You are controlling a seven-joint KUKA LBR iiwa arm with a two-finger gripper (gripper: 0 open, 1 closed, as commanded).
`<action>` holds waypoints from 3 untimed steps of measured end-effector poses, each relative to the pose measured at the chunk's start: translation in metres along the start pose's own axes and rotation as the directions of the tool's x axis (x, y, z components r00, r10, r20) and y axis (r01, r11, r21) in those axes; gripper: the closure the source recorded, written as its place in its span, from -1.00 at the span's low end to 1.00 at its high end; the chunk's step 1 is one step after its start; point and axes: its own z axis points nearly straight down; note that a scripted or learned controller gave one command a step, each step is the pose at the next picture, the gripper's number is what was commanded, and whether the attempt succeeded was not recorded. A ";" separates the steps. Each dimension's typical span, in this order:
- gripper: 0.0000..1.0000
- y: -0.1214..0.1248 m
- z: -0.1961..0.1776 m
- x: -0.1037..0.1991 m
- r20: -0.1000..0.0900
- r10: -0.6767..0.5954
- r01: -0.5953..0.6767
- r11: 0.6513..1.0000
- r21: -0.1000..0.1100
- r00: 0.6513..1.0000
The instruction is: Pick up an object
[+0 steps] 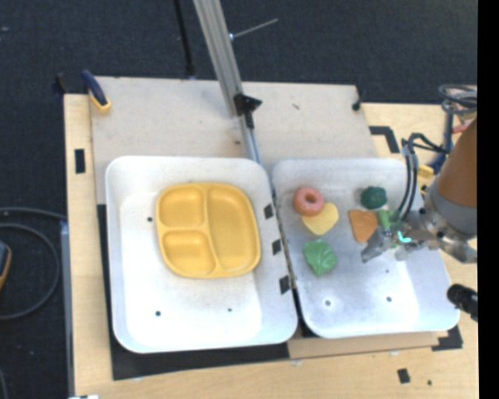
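Two shallow white bins sit side by side on the desk (316, 110), a pale board seen from above at a slant. The left bin (133, 306) carries a yellow divided plate (208, 229) near its centre, with three compartments showing. The right bin (349, 306) holds a loose cluster in its upper half: a pink ring-shaped doughnut toy (308, 199) at about eleven o'clock of the bin, a yellow heart-like piece (321, 219) touching it just below, a crumpled green piece (320, 258) toward six o'clock of that pair, a dark green round object (373, 197) at about one o'clock, and an orange wedge (363, 224) just beneath the dark green one. The arm (459, 181) reaches in from three o'clock, its orange band above the wrist. The end effector (382, 246) hangs low over the right bin, just beside the orange wedge at the wedge's four o'clock side; a small bright green bit shows near its tip, too small to tell what it is. Whether its fingers are apart or together cannot be told from this view, and nothing can be seen clamped between them. A slanted metal pole (220, 48) rises from the desk at twelve o'clock, between the bins. A blue-and-yellow clamp (96, 90) sits at the desk's ten o'clock corner.
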 end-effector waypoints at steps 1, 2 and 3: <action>-1.00 0.001 -0.001 0.000 0.001 0.000 0.000 1.000 -0.003 1.000; -1.00 0.008 0.059 -0.002 0.000 0.001 -0.001 1.000 0.001 1.000; -1.00 0.009 0.110 -0.003 0.001 0.003 -0.003 1.000 -0.005 1.000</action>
